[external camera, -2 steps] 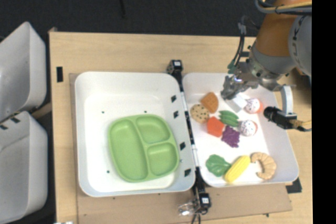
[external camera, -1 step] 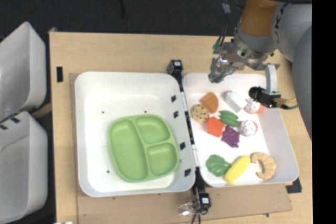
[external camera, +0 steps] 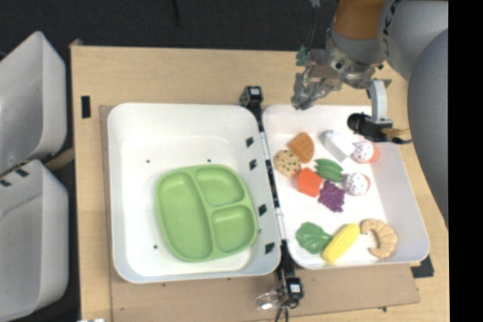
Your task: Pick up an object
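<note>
- While the gripper point(external camera: 303, 98) hangs above the far rim of the right bin point(external camera: 411, 200), nothing sits between its jaws; whether they stand wide or narrow cannot be told from this slant.
- The candidates all lie in that bin: nearest the gripper are a brown bread piece point(external camera: 302, 146) and a cookie point(external camera: 287, 162), with an orange block point(external camera: 309, 182), a green pepper point(external camera: 329, 169) and purple grapes point(external camera: 331, 196) just beyond.
- Farther toward the bin's near edge rest a corn cob point(external camera: 341, 241), a croissant point(external camera: 380, 236) and a green leafy piece point(external camera: 312, 236).
- A good pick likely means descending straight over one piece with free space on both sides; the bread piece or the corn look less crowded than the pepper-and-grapes cluster.
- No brand, label or writing is readable anywhere.
</note>
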You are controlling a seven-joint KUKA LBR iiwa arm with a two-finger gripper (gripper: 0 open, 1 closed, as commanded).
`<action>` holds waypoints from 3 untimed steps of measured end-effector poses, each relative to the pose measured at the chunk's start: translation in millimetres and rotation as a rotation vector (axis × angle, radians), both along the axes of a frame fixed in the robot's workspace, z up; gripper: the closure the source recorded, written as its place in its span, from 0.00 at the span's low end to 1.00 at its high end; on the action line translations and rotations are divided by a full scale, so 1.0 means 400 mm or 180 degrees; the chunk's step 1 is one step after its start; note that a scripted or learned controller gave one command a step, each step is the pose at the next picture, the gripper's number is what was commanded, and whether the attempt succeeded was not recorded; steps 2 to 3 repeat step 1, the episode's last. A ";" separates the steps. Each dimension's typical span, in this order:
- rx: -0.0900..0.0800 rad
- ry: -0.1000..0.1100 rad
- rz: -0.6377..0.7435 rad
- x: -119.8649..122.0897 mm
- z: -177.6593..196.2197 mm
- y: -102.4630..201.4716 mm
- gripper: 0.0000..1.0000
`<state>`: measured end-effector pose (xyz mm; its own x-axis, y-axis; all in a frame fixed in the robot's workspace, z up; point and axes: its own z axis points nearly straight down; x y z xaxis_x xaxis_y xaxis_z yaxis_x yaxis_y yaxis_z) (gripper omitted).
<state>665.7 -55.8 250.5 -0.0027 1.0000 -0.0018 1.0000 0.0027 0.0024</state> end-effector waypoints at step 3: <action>-0.0001 0.0010 -0.0009 -0.012 -0.045 -0.014 1.00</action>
